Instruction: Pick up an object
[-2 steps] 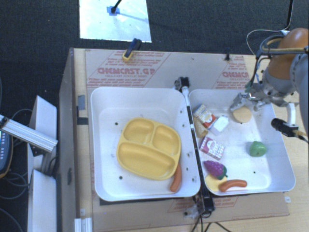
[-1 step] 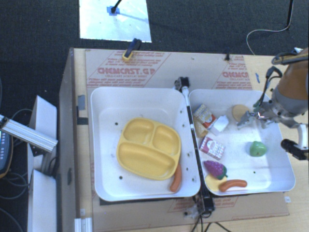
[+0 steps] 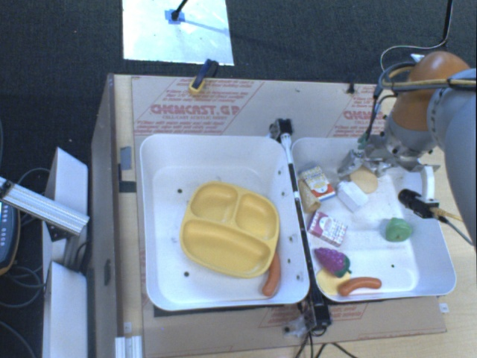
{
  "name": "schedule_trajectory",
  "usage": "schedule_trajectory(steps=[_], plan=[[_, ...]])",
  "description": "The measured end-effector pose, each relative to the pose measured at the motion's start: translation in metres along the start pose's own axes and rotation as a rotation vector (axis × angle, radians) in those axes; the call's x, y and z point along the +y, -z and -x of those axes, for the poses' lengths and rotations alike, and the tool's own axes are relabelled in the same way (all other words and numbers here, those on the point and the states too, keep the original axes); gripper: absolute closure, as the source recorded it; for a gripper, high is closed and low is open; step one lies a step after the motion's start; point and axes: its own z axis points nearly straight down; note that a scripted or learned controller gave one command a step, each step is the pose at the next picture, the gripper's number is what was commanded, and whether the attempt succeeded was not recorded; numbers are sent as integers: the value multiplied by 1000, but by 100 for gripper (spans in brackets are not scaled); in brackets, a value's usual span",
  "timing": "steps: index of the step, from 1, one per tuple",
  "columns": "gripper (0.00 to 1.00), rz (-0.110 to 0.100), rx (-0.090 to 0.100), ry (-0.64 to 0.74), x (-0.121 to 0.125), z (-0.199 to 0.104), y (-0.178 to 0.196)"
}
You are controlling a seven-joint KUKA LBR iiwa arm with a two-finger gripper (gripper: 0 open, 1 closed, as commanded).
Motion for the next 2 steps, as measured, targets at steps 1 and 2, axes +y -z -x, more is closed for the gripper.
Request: schedule_trajectory(steps=[1,2], plan=[[100,4,-3,3,1,1,12],[100,5,0,1,11,-70,101]])
